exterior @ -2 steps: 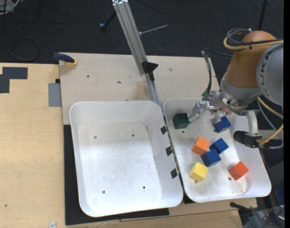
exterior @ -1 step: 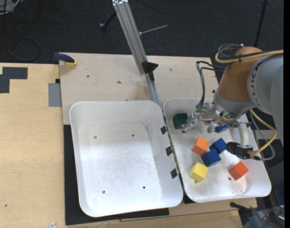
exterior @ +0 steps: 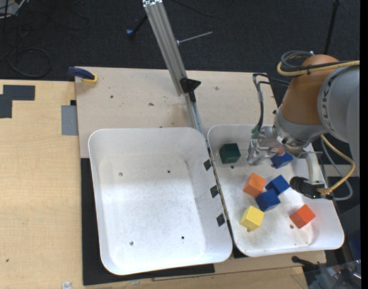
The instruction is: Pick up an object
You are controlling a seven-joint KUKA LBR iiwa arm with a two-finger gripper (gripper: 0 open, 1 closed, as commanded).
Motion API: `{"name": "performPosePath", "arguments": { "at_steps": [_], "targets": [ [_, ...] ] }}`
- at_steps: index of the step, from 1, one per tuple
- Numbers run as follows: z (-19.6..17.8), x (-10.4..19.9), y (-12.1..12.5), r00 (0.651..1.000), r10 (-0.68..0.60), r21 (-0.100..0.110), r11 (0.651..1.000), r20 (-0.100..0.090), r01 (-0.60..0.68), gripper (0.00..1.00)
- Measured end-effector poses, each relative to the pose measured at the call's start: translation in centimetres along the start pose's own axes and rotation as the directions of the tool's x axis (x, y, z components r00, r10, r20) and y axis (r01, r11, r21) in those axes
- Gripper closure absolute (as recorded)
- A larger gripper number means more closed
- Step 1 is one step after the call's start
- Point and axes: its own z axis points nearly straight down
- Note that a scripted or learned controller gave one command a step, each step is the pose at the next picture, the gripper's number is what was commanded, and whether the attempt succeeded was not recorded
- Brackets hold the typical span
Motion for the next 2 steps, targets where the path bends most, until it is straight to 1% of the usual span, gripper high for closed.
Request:
{"name": "performPosePath", "arguments": {
  "at_steps": [1,2],
  "targets": [
    [-6.01,-0.38,0.8,1.0,-0.008,-0.009,1.0,0.002,0.008,1.0],
    [-6.4,-0.44,0.79,1.0,-0.009,-0.003,1.0,0.001,0.009,1.0]
  ]
}}
